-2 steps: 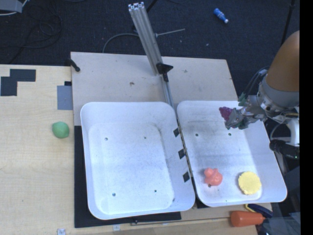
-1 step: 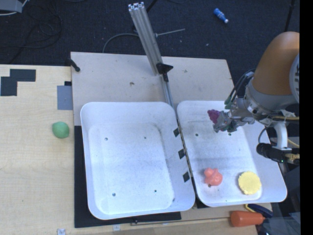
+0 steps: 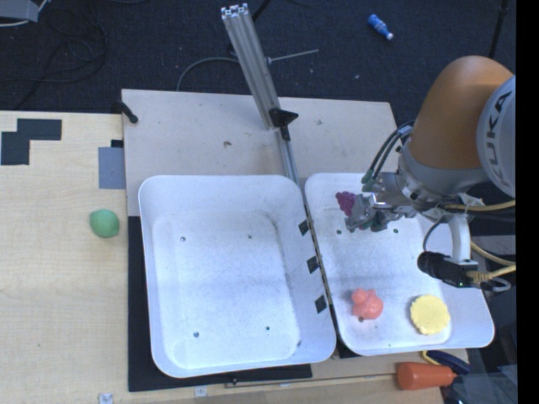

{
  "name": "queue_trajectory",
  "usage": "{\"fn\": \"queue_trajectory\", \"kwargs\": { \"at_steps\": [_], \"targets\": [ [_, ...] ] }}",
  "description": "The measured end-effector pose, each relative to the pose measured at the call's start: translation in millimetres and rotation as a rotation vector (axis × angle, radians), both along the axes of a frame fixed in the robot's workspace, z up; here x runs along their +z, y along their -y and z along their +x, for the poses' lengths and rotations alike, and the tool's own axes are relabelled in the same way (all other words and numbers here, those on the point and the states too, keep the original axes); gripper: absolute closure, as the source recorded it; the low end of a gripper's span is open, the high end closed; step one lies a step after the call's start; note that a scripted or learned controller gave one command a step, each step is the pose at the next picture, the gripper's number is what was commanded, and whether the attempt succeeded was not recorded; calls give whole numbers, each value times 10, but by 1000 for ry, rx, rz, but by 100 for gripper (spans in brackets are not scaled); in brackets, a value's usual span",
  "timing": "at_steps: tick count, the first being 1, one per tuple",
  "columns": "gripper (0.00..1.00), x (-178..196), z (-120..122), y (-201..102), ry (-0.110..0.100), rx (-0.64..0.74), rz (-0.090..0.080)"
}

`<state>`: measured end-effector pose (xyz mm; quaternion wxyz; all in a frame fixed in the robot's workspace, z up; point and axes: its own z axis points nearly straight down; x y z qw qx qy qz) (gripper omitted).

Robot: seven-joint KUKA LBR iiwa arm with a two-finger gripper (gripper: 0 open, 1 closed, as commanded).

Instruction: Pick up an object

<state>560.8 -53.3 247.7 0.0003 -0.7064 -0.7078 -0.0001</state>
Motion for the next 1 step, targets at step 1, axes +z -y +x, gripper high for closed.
{"fn": "queue_trajectory", "kwargs": {
  "at_steps": [1],
  "targets": [
    [100,-106,-193,-507,-1,1,0]
  ]
}}
